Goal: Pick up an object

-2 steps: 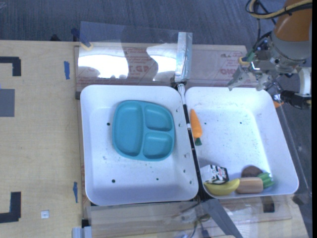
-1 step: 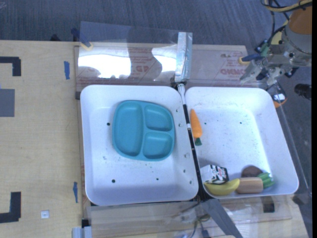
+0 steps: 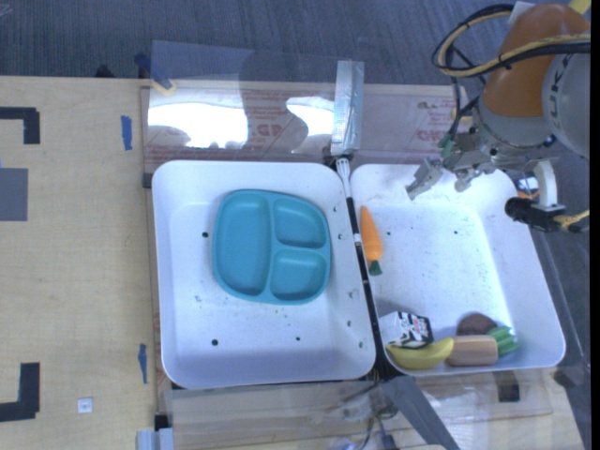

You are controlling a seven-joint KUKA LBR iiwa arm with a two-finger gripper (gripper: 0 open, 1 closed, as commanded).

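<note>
White bins, two; one blue tray, one carrot, one banana.

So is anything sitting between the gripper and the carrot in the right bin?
Nothing visible. The gripper hangs above the right bin's far edge, and only bare white floor lies between it and the carrot by the divider. The banana and other items cluster at the near edge.

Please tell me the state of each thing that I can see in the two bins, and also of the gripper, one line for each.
gripper: open, holding nothing, above the right bin's far edge.
blue plate: flat in the left bin, its compartments bare.
carrot: lying against the right bin's left wall.
banana: lying at the right bin's near edge.
black-and-white packet: lying just behind the banana.
tan block: lying beside the banana.
</note>
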